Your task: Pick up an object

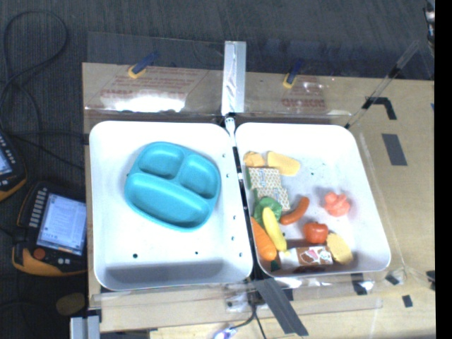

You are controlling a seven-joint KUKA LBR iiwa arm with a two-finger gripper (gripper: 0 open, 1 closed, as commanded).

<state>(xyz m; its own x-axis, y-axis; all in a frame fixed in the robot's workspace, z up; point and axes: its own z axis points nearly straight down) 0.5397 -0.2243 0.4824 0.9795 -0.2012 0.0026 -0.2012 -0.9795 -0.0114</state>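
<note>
Crowding the left wall and front edge of the right-hand shallow white bin (pixel 321 154), small plastic toy foods (pixel 272 210) leave open floor toward its far and right walls, while a blue divided plastic plate (pixel 173 183) sits mid-floor in the left-hand white bin (pixel 106 217).

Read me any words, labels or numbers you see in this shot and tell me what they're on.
None can be read.
Red print on the clear panels behind the bins: too blurred.
Label on the small brown packet in the right bin: too small.
Screen of the handheld pendant left of the bench: blurred.
</note>
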